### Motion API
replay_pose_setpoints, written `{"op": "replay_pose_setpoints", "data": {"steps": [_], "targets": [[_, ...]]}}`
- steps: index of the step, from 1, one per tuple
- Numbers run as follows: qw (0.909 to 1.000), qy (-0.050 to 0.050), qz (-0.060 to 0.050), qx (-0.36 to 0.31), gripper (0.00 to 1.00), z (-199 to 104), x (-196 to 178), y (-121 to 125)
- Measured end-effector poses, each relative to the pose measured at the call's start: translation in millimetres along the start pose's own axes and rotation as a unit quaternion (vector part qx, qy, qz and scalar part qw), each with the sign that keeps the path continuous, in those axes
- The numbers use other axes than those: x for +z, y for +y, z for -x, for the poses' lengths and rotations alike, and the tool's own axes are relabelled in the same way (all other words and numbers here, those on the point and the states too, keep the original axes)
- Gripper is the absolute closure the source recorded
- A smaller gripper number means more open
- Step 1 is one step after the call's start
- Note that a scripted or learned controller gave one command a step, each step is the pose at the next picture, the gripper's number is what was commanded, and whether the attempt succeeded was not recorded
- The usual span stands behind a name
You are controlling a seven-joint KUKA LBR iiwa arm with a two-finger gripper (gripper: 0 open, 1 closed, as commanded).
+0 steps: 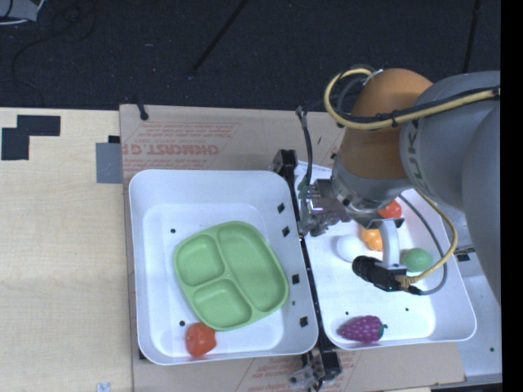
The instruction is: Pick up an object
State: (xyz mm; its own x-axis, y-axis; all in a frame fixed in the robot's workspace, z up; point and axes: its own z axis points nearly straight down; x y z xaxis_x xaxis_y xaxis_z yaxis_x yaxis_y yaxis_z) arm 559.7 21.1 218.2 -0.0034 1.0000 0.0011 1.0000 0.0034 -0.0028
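Here, in the camera view, we take the green plate [231, 274] as the reference for every position. It has three compartments and lies flat on the floor of the left bin [163, 194], turned at a slant to the bin walls.

1. A red fruit [200, 339] lies just beside the plate's near-left corner, in the same bin. We cannot tell whether it touches the plate's rim.
2. The right bin [441, 321] stands on the plate's right-hand side, and the two bin walls meet just past the plate's right edge.
3. The arm [462, 137] reaches in over the right bin. Its orange band [392, 109] sits up and to the right of the plate.
4. The gripper [317, 209] hangs above the seam between the bins, near the plate's far-right corner. We cannot tell how wide it stands, and we see nothing held in it.
5. To the right of the plate, past the seam, a white egg [349, 247] lies on the bin floor. An orange piece [372, 238] lies just beside the egg on its far side from the plate.
6. Farther from the plate lie a small red piece [393, 211] and a green ball [417, 260].
7. A purple grape bunch [361, 328] lies level with the plate's near edge, well apart from it, by the right bin's near wall.
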Motion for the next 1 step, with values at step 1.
{"op": "replay_pose_setpoints", "data": {"steps": [1], "targets": [[1.0,0.0,0.0,0.0,1.0,-45.9,7.3,28.1]]}}
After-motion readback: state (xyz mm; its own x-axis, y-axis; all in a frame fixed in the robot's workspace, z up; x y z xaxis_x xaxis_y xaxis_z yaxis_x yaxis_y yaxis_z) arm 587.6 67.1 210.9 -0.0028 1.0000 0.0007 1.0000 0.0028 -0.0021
